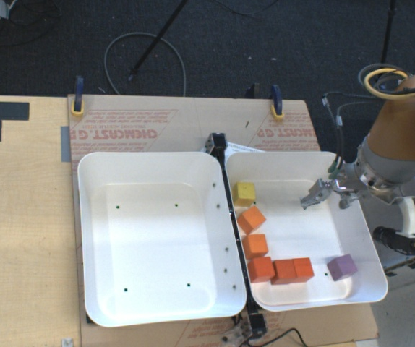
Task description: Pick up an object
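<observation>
Along the left wall of the right bin (pixel 359 226) sit the blocks: a yellow cube (pixel 245 192) uppermost, an orange cube (pixel 251 220) turned at an angle below it, another orange cube (pixel 256 245) under that, then a row of three red-orange cubes (pixel 280 270) touching one another along the lower edge, and a purple cube (pixel 342 267) apart toward the lower right corner. Above the bin's right half hangs the gripper (pixel 328 194), its metal fingers spread with nothing between them, well clear of every block. Its wrist and the grey arm (pixel 394 139) are cut off at the right of the frame, so the upper links cannot be made out. Left of this, the left bin (pixel 99 186) is smooth white plastic with rounded corners and a few small dark dots on its floor. Both bins rest on a cardboard sheet (pixel 164 125) printed with red lettering, clamped at the top edge, over a pale wooden bench (pixel 19 230). Dark carpet with loose black cables (pixel 146 53) fills the top of the frame.
</observation>
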`<action>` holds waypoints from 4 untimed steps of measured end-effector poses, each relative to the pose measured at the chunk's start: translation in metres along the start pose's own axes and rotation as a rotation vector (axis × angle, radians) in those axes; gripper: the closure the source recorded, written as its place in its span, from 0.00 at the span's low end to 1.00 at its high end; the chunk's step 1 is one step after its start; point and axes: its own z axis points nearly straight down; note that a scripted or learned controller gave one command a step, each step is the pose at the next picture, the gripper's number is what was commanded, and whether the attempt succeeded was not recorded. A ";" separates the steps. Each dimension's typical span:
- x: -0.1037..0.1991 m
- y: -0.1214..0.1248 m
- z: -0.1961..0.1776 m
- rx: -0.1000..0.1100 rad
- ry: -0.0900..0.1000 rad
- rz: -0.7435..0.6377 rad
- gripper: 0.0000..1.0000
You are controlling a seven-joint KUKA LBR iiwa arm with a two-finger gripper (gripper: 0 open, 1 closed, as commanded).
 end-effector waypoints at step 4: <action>0.058 0.006 0.102 0.000 0.002 -0.005 0.00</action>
